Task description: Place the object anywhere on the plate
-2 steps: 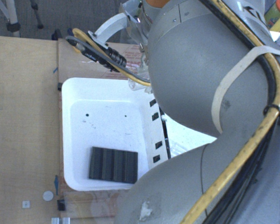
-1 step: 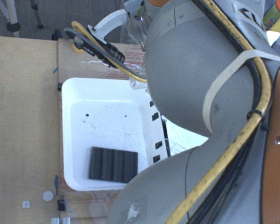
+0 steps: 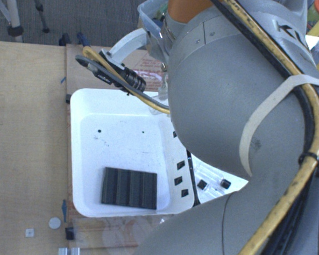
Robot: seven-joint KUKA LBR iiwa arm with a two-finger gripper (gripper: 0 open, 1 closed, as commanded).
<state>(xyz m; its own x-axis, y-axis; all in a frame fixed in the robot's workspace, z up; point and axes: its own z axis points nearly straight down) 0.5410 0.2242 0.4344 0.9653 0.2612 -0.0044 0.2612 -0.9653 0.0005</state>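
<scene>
A dark grey ribbed rectangular plate (image 3: pixel 130 188) lies flat near the front wall of the left white bin (image 3: pixel 76 146). The rest of that bin's floor shows only a few small dark specks. The arm's big grey body (image 3: pixel 231 96) fills the right side, with its orange band (image 3: pixel 183 3) at the top. Below the wrist, the gripper (image 3: pixel 162 88) hangs at the bin's far right corner, mostly covered by the arm. No other loose object shows near it.
A black cable bundle with a yellow hose (image 3: pixel 113 73) crosses the left bin's far edge. A sliver of the right bin (image 3: pixel 216 183) shows small black pieces. A small disc (image 3: pixel 54 223) and a square tag (image 3: pixel 29 232) lie on the wooden bench at front left.
</scene>
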